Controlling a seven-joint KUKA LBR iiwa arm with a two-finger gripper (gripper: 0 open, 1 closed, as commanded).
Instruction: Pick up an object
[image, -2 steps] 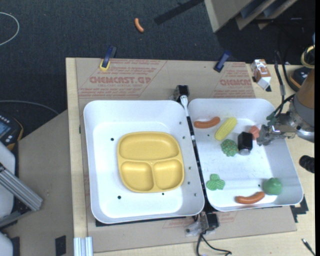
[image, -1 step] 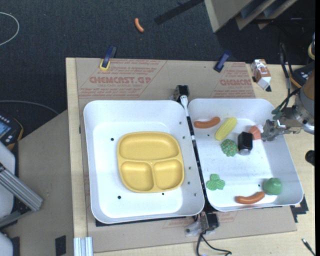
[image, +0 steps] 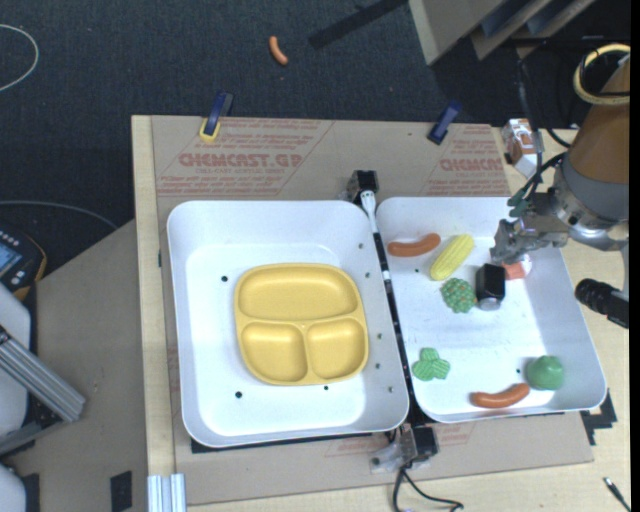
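Gripper (image: 512, 243) low over the far right part of the right bin (image: 570, 330); open or closed cannot be told (its tip is masked by wrist hardware). A small orange-pink piece (image: 516, 268) sits just beside it, partly hidden. Same bin, going outward: corn cob (image: 452, 256), sausage (image: 414, 245), knobbly green piece (image: 458, 295), leafy green piece (image: 431, 365), second sausage (image: 500, 397), round green fruit (image: 546, 372). Left bin (image: 200, 300): yellow divided plate (image: 300, 322).

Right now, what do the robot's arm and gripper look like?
The arm is grey with a broad orange band above the wrist, and thin dark cables run beside it. The gripper is a compact block of grey metal.
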